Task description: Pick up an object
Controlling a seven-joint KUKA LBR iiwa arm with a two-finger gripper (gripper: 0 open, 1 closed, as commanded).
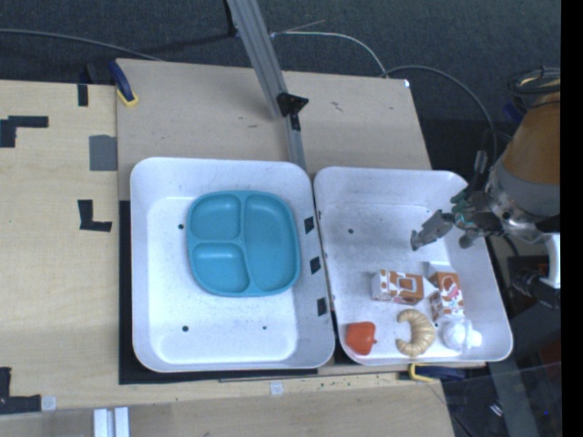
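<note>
Nearest you, the croissant [416, 331], tomato [361, 337] and two cartons [398, 286] crowd the right bin's [383, 194] front edge: light toys, likely slick. Your claw [441, 227] hangs above the cartons, whether spread or closed I can't tell. Take the croissant across its middle; walls sit close, open floor lies behind.

My arm [537, 167] is running off the picture's right edge. My tool [435, 230] is showing too small and blurred to tell how its tips are standing.
</note>
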